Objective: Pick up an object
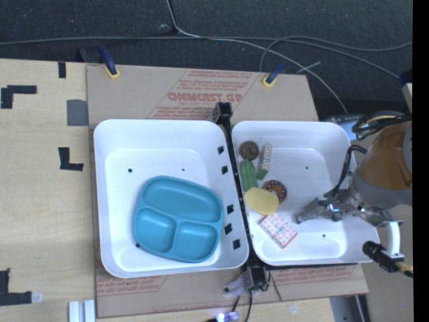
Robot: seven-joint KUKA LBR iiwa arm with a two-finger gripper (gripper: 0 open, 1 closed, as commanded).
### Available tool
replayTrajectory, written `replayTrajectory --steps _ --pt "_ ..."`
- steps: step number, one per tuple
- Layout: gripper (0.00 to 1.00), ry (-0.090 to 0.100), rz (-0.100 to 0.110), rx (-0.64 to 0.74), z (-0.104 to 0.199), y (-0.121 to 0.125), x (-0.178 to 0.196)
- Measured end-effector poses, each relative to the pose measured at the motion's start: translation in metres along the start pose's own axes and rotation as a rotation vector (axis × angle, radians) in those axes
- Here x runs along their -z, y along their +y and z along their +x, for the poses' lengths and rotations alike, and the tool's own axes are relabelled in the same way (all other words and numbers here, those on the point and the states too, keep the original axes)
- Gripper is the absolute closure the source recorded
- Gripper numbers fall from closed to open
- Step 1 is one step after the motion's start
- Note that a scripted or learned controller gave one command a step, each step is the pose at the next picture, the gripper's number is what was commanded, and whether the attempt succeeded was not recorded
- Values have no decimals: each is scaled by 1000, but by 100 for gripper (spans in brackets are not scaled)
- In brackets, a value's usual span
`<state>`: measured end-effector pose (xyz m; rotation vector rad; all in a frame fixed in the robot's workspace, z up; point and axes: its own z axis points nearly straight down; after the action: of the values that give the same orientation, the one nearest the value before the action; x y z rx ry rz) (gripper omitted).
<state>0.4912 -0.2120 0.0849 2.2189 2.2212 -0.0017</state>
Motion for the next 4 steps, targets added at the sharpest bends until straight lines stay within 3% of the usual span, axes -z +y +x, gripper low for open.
replayTrajectory --steps 1,3,4 --pt "100 -2 -3 0 -1 1 12" --pt "100 -1 -5 1 -8 10 122" --pt "100 0 -3 1 -8 11 157"
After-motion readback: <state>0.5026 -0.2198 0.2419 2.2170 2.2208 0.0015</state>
